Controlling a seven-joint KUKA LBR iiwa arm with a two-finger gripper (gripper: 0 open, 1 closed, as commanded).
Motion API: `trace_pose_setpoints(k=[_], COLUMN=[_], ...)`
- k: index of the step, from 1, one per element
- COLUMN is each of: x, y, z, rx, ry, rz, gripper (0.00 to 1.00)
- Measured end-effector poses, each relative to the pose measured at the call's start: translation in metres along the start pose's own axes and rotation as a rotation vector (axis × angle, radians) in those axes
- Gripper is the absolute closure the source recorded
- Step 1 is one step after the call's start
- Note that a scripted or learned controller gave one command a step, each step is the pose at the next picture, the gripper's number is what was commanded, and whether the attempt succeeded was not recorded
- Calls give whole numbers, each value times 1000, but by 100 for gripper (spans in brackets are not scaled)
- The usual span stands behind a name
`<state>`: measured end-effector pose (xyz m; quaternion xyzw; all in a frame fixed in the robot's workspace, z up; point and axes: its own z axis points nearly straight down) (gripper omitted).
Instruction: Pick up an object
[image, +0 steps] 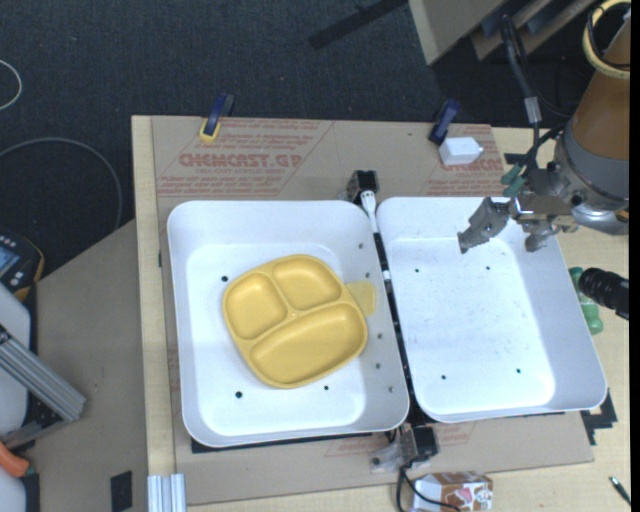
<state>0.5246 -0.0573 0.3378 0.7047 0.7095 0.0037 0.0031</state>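
On the bench, the biggest things are my two shallow white bins sitting side by side on a cardboard sheet (300, 150) with red print on it. The left bin (190, 300) has the only real candidate for picking: a yellow divided plate (293, 320), three compartments, lying flat and a bit turned, roughly in the middle of that bin. There's a small yellow tab (362, 296) poking out from under its right edge, toward the wall between the bins. The right bin (480, 330) has just some dark specks on its floor.

My arm (600, 120) comes in from the far right, orange band up near the top corner, grey wrist below it. My gripper (506, 226) hangs over the far right part of the right bin, well apart from the plate over in the other bin. The fingers look spread, one grey finger (478, 228) sticking out to the left and the other nearer the wrist, with a clear gap and nothing between them. Can't tell how high it sits off the bin floor from this angle.

Smaller stuff: a black clip (362, 184) at the far end of the seam between the bins, a yellow-and-blue clamp (214, 118) on the far left edge of the cardboard, a blue clamp (444, 122) further right with a small white block (460, 151) just beside it.
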Motion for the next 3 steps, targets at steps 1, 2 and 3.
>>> trace_pose_setpoints(k=[1,2,3], x=[55,52,130], y=[-44,-43,-44], z=[-121,-124,-66], rx=[-7,4,16], ry=[2,-2,0], rz=[-2,4,-1], gripper=[0,100,100])
